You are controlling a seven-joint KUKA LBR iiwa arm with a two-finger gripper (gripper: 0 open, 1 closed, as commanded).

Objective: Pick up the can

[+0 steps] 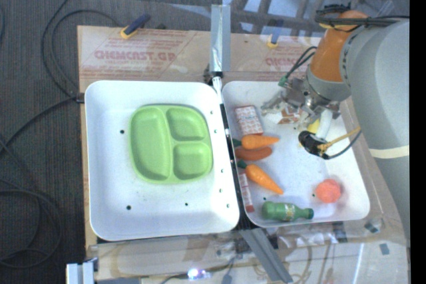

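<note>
In the far end of the right bin (293, 166), gripper (293, 108) sits low near the wall; can (247, 118) lies just left of it, apart.
Can taken to be the red-and-white patterned piece, on its side at the bin's upper left, a carrot (259, 141) right below it. Cannot tell if the gripper is open or closed: blurred clutter there. Risks: a descent where it hangs now likely misses the can; a sideways approach could shove the can against the bin divider or catch the carrot; a round can may roll out of a pinch. White bins on a board with red lettering (153, 56) on the desk; left bin (106, 163) holds a green tray (172, 143). Dark carpet (40, 110), loose cables.
</note>
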